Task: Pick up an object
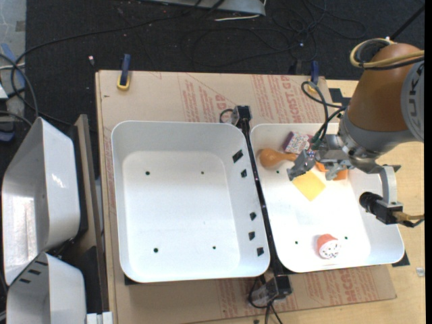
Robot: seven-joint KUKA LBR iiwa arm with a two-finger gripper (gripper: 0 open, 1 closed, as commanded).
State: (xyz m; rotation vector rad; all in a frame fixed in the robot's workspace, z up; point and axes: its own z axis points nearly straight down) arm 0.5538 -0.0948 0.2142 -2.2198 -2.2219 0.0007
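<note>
While reaching from the right, arm (385, 96) poses gripper (304, 165) above yellow block (311, 185).

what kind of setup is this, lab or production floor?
Most likely a robotics lab test bench. Two white bins sit on a cardboard sheet held by clamps, loose cables trail over the dark floor, and small toy-like objects lie under the arm.

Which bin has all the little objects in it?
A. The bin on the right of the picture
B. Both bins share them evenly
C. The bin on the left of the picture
A: the yellow block, the orange pear-shaped toy and the small red-and-white object all lie in the right bin, under the gripper.
</note>
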